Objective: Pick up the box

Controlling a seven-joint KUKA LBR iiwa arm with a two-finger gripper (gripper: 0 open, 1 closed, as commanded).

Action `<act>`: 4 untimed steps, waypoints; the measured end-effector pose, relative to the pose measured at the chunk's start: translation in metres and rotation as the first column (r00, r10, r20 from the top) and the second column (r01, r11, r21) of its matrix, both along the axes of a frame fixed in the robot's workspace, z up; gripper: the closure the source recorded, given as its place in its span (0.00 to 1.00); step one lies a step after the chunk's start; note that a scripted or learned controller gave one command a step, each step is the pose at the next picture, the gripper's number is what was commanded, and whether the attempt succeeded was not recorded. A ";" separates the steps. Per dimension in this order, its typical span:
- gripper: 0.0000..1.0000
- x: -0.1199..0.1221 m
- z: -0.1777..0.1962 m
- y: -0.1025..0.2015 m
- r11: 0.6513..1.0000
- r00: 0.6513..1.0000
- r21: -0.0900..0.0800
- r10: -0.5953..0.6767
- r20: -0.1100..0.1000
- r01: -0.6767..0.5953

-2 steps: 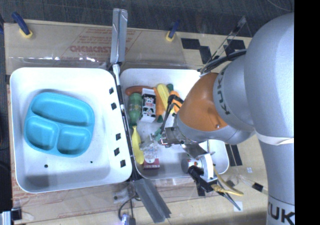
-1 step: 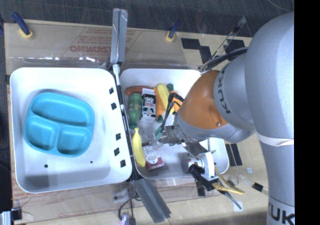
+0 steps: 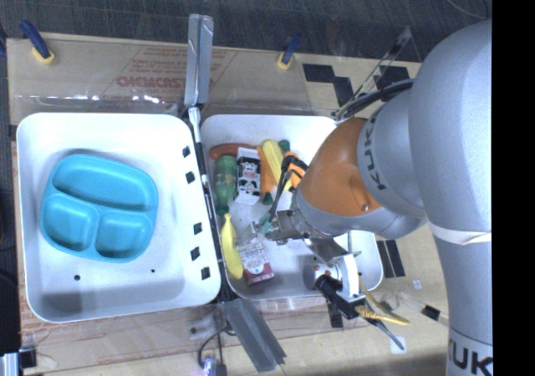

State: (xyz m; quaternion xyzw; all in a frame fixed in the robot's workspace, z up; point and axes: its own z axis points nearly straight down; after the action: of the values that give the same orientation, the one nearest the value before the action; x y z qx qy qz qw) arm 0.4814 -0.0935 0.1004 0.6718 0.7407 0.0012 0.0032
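Observation:
A small white box (image 3: 247,175) with black print lies near the back of the right bin (image 3: 368,270), between a green bottle (image 3: 225,179) and a yellow corn cob (image 3: 272,164). A dark red box (image 3: 257,271) rests near the bin's front wall, beside a yellow banana (image 3: 230,249). My gripper (image 3: 276,226) hangs low over the middle of this bin, above a clear crumpled wrapper (image 3: 247,224), between the two boxes. The grey wrist and its orange band hide most of the gripper.
The left bin (image 3: 50,282) holds a blue divided tray (image 3: 100,207). An orange carrot (image 3: 221,149) lies at the right bin's back wall. The arm covers the right half of the right bin. A metal divider (image 3: 199,61) stands between the bins.

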 end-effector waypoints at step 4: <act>0.00 0.000 -0.006 -0.017 0.980 0.980 0.007 0.199 0.002 -0.199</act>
State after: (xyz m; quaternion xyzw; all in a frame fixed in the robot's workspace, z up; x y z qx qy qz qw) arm 0.4813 -0.1104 0.0942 0.5945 0.8041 0.0043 0.0012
